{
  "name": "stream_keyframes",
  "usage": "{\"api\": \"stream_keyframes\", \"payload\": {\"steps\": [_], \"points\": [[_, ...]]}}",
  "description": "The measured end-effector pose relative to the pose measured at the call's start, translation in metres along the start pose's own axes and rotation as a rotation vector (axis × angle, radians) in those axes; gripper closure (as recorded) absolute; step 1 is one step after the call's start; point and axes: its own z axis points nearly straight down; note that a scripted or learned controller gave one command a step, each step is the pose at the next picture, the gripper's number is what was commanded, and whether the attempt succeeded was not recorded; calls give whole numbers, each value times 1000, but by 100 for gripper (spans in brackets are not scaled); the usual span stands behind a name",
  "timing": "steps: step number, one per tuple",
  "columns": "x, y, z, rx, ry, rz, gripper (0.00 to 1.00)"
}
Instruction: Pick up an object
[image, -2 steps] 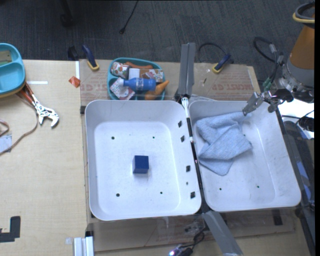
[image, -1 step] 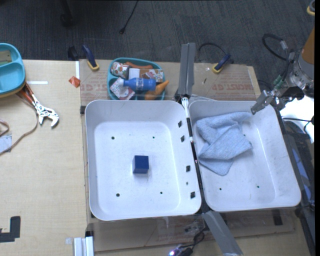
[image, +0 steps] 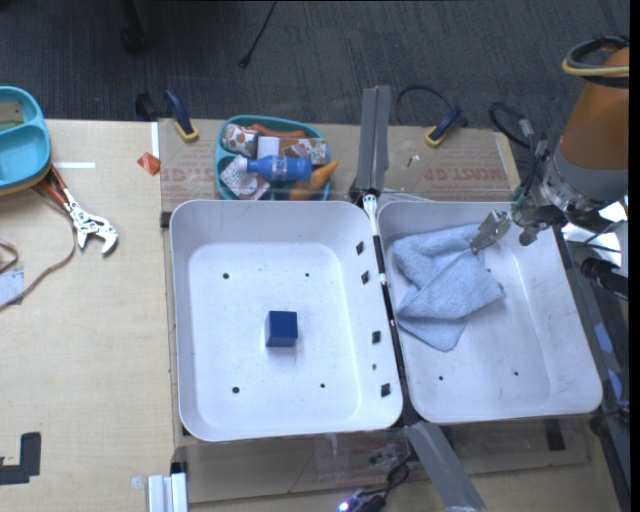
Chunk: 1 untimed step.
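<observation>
A small dark blue cube (image: 282, 328) sits near the middle of the left white bin (image: 200, 390). A crumpled grey-blue cloth (image: 440, 285) lies in the upper left part of the right white bin (image: 540, 380). My gripper (image: 489, 233) reaches in from the right, low over the back of the right bin. It is at the cloth's upper right corner. I cannot tell whether it touches or holds the cloth. The arm's orange band (image: 600, 110) rises at the far right.
A teal bowl (image: 272, 160) of small packaged items stands behind the left bin. A wrench (image: 85, 225) and a teal tray (image: 15, 140) lie on the wooden bench at left. A grey bar (image: 375, 130) runs back from between the bins.
</observation>
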Motion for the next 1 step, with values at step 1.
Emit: {"api": "stream_keyframes", "payload": {"steps": [1], "points": [[-48,-63,96,-4,-1,-174,0]]}}
